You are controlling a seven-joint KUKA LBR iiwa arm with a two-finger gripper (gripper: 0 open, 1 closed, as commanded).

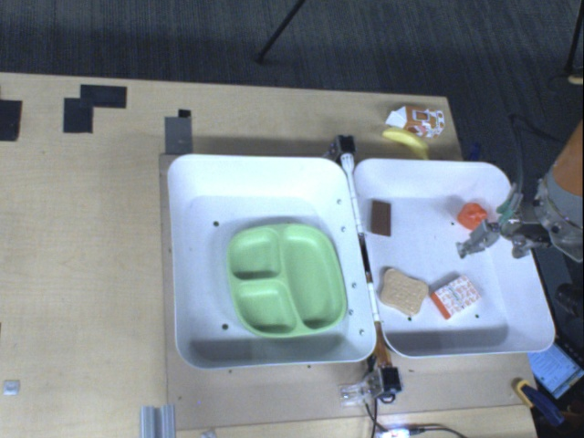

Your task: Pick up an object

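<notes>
I'm hanging my gripper [476, 241] over the right bin [525, 331], near its right side, and I can't tell how far it's parted; nothing is showing in it. Just beside it, up and to the left, an orange piece [472, 214] is lying on the bin floor, and that's my likeliest pick. I'm judging it small, light and rigid, probably smooth plastic, so I'm thinking of closing across its narrow middle to keep it from squirting out. Further out, a red-and-white packet [456, 297] is sitting below me, looking light and boxy, easy to take across its short sides. Beside it a tan slice [402, 291] is lying flat, low and hard to get under. A brown block [380, 216] is resting up by the divider. Across in the left bin [182, 254], a green tray [286, 278] is lying flat, wide and awkward for me. The bins are sitting on a pale wooden bench [82, 272], a yellow thing [406, 138] lying behind them, with dark carpet [182, 16] beyond.
</notes>
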